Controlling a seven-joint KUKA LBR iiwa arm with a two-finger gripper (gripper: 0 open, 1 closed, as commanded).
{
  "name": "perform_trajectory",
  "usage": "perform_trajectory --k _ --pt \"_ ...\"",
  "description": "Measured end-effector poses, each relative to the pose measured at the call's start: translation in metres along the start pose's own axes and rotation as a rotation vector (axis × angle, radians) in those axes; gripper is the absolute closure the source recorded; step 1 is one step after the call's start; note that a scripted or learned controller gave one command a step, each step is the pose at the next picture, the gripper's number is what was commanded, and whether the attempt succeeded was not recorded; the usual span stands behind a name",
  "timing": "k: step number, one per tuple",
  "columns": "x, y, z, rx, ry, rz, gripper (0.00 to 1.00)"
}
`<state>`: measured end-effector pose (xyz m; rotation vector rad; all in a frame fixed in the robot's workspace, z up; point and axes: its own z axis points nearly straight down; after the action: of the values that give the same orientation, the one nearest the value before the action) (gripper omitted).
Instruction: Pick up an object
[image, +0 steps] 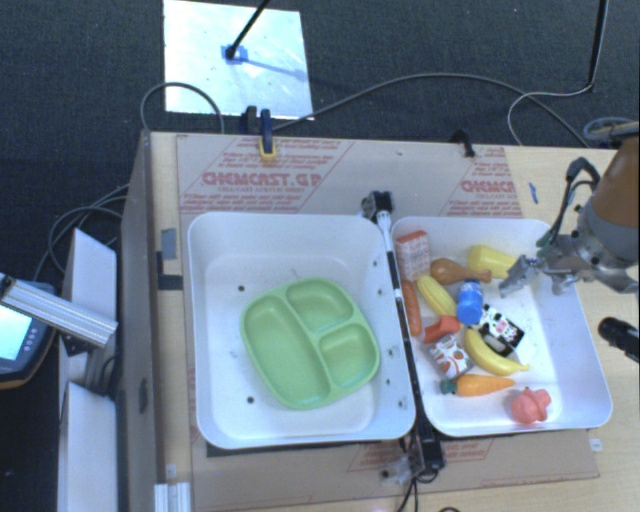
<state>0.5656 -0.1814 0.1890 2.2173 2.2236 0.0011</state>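
The right bin (585, 345) holds several toy foods. Among them are a small carton (412, 250), a brown drumstick (456, 270), a yellow piece (491, 260), a blue bottle (470, 302), a black-and-white toy (501, 328), a banana (492, 354), a carrot (482, 385) and a pink toy (530, 403). My gripper (537, 277) hangs over the bin's upper right part, just right of the yellow piece. It is open, with nothing between its fingers (511, 277).
The left bin (215, 300) carries a green divided plate (310, 342). A black divider rail (400, 310) runs between the bins. The arm's grey body (610, 225) comes in over the bench's right edge. Cables lie across the cardboard behind the bins.
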Motion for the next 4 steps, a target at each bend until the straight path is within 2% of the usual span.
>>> perform_trajectory --k 1,2,3,4 --pt "0.045 0.043 0.052 0.001 0.001 -0.002 0.0" --pt "0.086 0.015 0.104 -0.002 0.001 -0.002 0.0" --pt "0.085 0.09 0.106 0.01 0.0 0.0 0.0" --pt "0.085 0.089 0.096 0.011 0.0 -0.003 1.0"
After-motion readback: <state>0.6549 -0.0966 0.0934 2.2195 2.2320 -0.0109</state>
